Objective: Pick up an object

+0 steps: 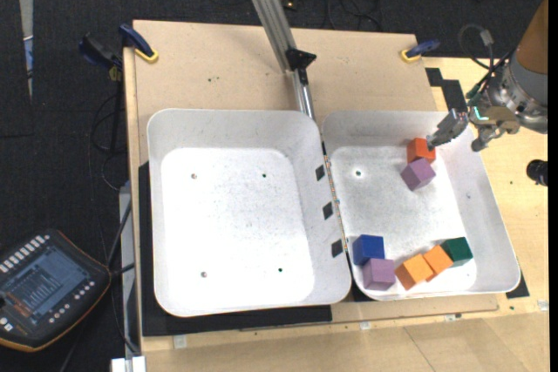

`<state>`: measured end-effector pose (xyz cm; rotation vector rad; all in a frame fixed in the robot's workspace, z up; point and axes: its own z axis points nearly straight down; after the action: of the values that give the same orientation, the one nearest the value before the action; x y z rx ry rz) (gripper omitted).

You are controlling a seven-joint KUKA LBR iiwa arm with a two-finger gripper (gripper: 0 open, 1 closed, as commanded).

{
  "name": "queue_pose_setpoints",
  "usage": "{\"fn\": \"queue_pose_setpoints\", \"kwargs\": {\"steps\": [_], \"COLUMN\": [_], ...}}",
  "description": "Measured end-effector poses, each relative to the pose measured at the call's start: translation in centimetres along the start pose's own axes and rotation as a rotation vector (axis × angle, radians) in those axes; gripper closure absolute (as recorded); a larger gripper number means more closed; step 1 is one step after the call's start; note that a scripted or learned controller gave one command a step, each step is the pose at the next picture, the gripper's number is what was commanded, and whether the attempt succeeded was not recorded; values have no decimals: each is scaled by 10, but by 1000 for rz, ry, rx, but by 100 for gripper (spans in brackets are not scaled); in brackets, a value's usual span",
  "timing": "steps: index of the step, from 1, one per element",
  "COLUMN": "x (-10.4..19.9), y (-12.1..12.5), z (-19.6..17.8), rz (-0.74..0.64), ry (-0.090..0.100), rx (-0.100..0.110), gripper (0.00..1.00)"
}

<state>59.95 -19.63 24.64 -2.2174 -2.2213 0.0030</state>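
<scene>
The pale wooden bench (218, 74) carries the right shallow white bin (488, 213), over whose far corner the two-finger gripper (464, 131) hangs released, grasping nothing; inside, an orange cube (420, 150) touches a purple cube (418, 174).

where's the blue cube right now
The blue cube sits near the front of the right white bin, by its left wall, touching the purple cube just in front of it.
</scene>
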Motion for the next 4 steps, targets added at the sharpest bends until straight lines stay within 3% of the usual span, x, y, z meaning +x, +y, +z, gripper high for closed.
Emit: {"fn": "queue_pose_setpoints", "kwargs": {"steps": [1, 4], "x": [0, -2], "y": [1, 3], "z": [-2, 129], "rz": [-2, 3], "ry": [-2, 0], "rx": [-3, 0], "gripper": [0, 0]}}
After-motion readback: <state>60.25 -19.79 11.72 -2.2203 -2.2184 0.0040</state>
